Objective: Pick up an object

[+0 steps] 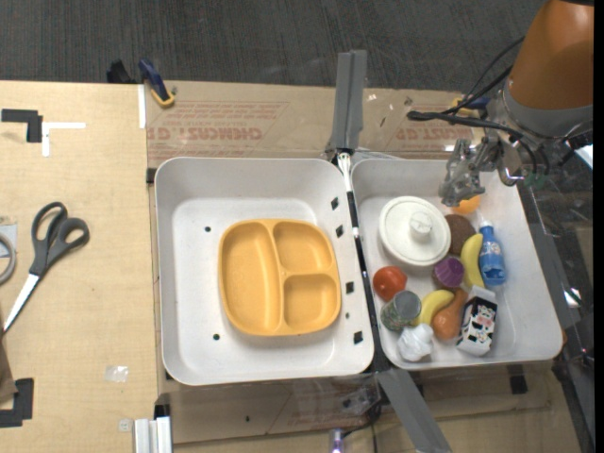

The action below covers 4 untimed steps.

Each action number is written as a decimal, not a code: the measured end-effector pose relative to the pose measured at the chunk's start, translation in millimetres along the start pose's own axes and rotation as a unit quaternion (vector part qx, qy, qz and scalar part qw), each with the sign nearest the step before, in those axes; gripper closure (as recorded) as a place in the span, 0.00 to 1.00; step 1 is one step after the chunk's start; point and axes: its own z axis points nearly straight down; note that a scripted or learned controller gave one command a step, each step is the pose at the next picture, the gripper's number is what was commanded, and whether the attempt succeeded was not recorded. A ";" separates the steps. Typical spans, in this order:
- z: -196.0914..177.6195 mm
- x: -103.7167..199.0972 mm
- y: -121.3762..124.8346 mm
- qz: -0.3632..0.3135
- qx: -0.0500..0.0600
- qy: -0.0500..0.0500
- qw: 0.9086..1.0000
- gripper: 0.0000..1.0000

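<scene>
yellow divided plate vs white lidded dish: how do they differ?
The yellow divided plate is squarish with three open compartments; the white lidded dish is round and covered, with a knob on its lid. The plate looks larger than the dish. The plate lies alone in the left bin; the dish sits in the right bin, crowded by toy food and a blue bottle. Both rest flat, one per bin.

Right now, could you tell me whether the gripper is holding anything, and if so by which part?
Nothing is held: the gripper hangs over the right bin's upper edge with no object between its fingers.
</scene>
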 end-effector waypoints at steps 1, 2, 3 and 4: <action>124.8 20.8 -73.4 0.083 0.002 -0.004 0.997 0.00; 125.0 57.1 -72.8 0.139 0.000 -0.004 0.990 0.00; 125.5 115.3 -31.0 0.199 0.000 -0.003 0.980 0.00; 125.4 -4.0 -24.8 0.172 0.002 -0.005 0.985 0.00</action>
